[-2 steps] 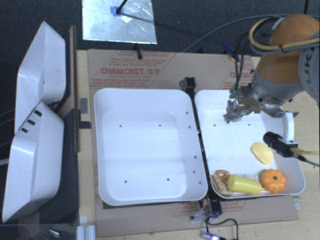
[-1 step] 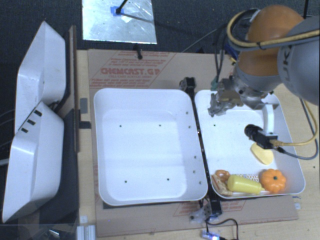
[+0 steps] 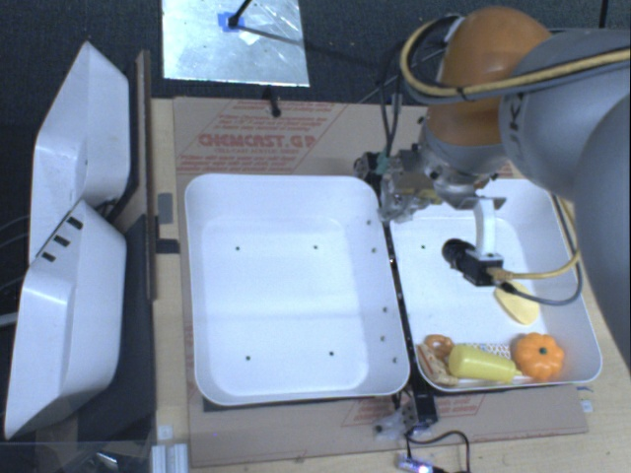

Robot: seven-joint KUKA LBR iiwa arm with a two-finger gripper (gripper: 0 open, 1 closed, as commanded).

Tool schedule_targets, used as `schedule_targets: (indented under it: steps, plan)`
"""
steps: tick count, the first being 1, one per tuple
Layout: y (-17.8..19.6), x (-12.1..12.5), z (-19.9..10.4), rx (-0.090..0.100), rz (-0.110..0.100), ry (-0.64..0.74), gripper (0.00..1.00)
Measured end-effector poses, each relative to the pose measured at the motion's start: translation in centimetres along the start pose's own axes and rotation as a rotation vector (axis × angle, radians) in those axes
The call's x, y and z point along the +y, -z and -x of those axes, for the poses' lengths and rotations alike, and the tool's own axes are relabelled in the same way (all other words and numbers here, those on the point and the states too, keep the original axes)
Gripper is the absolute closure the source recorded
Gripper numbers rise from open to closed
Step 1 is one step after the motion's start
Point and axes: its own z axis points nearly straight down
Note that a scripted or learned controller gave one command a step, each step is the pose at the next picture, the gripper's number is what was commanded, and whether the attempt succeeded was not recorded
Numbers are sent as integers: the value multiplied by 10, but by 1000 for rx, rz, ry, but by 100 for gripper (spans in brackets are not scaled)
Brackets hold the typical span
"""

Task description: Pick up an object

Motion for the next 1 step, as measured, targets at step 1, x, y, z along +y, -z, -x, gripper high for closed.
schedule_targets:
  steps: [1]
  plan:
    - [-16,15,-47,0,0,1,100]
